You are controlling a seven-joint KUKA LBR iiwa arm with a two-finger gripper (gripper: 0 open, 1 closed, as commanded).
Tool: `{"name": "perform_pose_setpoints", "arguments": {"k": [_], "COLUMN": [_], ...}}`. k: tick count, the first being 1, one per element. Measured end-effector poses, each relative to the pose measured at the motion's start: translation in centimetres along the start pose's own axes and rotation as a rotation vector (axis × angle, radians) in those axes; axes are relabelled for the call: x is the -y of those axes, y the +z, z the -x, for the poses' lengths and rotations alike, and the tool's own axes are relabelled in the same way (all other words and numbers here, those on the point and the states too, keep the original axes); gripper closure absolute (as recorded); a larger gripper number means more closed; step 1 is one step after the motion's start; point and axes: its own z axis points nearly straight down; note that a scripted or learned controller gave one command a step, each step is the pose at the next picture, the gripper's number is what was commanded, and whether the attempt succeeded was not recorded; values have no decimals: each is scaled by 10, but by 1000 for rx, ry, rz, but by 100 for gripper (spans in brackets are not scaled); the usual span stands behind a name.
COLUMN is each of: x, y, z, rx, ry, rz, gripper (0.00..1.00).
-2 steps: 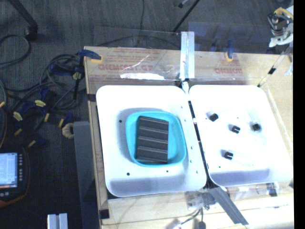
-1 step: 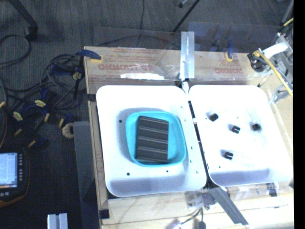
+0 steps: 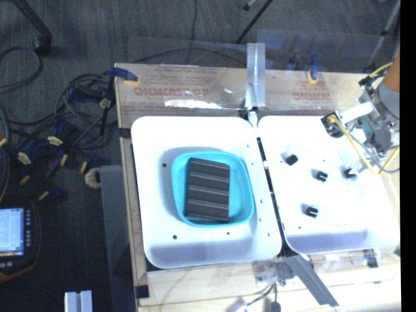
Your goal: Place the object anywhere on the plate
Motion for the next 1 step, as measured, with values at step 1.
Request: {"name": "perform_pose_setpoints", "arguments": {"k": [1], "x": [-1], "y": [-69], "z": [-3], "rx": [-2], "ry": [0], "rz": [2], "gripper": [0]}}
